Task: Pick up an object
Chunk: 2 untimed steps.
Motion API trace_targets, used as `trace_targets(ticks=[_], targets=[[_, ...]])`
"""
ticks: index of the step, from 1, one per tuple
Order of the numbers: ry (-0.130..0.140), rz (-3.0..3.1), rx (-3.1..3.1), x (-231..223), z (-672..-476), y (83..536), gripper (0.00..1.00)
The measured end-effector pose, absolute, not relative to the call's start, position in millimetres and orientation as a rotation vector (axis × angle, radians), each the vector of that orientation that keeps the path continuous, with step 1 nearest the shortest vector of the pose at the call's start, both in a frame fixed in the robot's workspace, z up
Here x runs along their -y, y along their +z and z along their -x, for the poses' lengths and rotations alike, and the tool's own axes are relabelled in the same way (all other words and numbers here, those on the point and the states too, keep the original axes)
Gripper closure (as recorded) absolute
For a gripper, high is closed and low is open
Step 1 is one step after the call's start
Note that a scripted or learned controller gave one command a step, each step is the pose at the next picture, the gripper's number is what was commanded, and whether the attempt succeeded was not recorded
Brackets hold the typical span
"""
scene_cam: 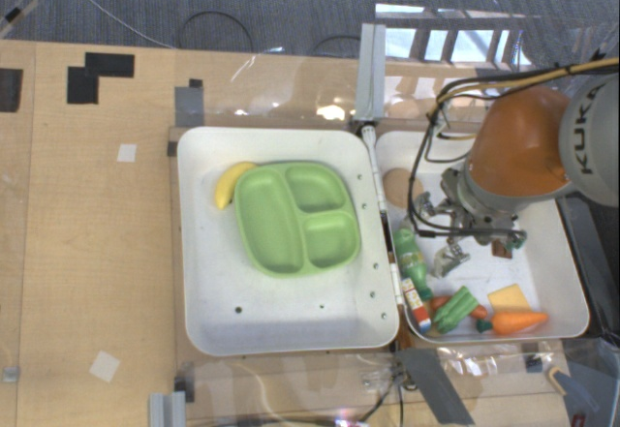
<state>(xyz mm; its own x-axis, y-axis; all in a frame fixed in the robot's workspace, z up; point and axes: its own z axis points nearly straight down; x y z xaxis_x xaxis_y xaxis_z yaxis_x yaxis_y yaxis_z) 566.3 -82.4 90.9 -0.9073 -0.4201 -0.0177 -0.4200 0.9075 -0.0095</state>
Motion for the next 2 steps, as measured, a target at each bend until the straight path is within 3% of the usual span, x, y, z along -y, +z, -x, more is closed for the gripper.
trace_targets(ticks=[1, 2], targets=[[-0.008, 0.872, -3.005, 139, -616.3, 102, 0.00], [-0.005, 0.746, -3.039, 159, -650.3, 88, 0.00]])
